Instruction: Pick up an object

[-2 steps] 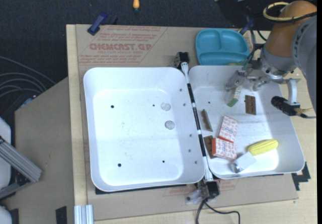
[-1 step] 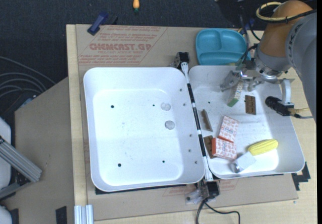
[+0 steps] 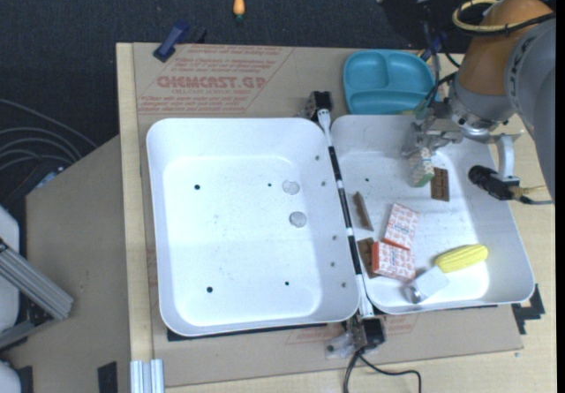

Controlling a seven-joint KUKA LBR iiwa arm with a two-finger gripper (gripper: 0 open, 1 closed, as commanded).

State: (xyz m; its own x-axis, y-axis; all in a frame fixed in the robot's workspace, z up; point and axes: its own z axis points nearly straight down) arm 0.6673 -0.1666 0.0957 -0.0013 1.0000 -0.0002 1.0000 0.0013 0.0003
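A robot gripper hangs low over the far end of the right bin; whether it is spread or pinching cannot be told. Just below it lie a greenish packet and a brown bar, so a straight descent onto one looks best. The far wall is close, with open floor toward the corn.

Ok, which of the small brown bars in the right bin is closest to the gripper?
The brown bar just right of the gripper, near the bin's upper edge; the other two lie by the left wall.
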